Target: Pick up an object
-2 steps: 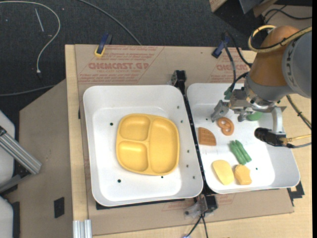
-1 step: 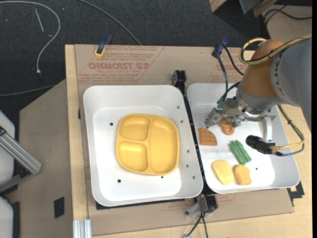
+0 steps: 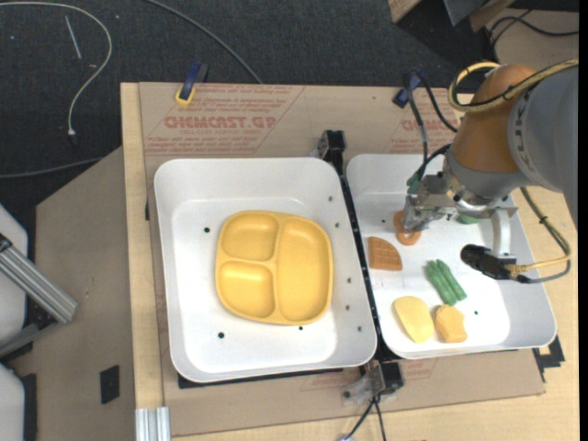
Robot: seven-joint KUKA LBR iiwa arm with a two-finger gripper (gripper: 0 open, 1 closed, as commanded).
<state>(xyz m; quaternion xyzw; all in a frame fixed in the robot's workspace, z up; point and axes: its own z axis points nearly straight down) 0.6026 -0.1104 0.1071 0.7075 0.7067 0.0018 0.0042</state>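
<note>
Now: arm over the right bin, pincer down on a small orange piece.

Largest first: 2 white bins; the left bin (image 3: 175, 246) holds a yellow divided plate (image 3: 274, 266). In the right bin (image 3: 528, 324), the pincer (image 3: 415, 217) sits over the small orange piece (image 3: 407, 235); whether it is clenched, I cannot tell. That piece looks light, stiff, smooth; grip across its narrow sides.

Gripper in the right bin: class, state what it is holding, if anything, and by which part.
It cannot be told. The gripper is low over a small orange-brown item in the right bin, but a grasp isn't visible.
</note>
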